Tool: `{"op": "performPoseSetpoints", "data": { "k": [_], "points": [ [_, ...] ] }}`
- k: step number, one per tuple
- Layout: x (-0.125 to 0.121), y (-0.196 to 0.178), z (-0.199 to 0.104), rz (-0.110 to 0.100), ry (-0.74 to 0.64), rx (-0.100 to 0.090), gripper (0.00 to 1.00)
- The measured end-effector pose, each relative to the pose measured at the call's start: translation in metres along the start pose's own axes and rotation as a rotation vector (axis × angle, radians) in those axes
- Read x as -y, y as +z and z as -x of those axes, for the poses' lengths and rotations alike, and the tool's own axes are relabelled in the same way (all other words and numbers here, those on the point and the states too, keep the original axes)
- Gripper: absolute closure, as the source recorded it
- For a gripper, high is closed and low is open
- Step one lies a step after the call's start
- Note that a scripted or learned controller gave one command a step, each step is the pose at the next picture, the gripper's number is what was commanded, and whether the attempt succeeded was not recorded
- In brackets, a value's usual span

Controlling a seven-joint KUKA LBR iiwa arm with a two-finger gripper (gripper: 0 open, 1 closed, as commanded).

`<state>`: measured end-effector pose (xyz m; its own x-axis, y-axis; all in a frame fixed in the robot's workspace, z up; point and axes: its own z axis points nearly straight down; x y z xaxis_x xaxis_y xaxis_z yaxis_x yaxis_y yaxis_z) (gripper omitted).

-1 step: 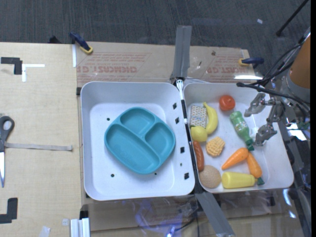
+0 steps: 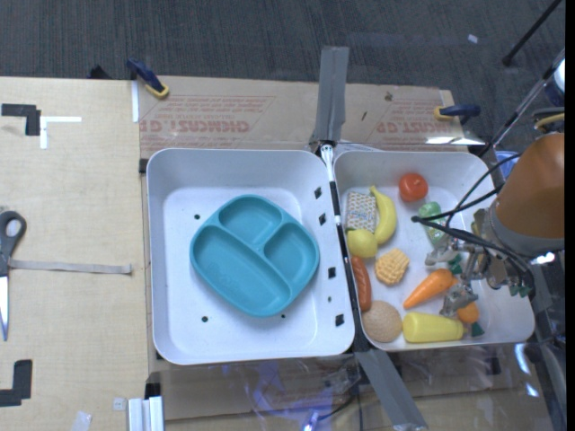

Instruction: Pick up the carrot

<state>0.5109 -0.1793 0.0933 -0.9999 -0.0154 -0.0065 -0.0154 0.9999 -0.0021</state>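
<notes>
Nearest the lens, left bin holds one blue divided plate, tilted flat in the middle. Right bin is packed with toy food: banana, yellow pepper-like piece, sausage, tan round bun, corn chunk, lemon, tomato, green piece, mesh-wrapped block. Carrot lies slanted in that bin's lower right, between corn and yellow piece. My pincer sits just beside the carrot's thick end; spread is something I cannot tell, cables clutter it.
</notes>
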Motion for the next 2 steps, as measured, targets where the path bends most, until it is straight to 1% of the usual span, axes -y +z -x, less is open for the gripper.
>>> {"op": "performPoseSetpoints", "data": {
  "k": [1,2],
  "points": [
    [-0.0436,-0.0073,-0.0169,-0.005,0.022,0.033,0.00],
    [-0.0438,-0.0160,-0.0171,-0.004,0.019,0.025,1.00]
  ]
}}
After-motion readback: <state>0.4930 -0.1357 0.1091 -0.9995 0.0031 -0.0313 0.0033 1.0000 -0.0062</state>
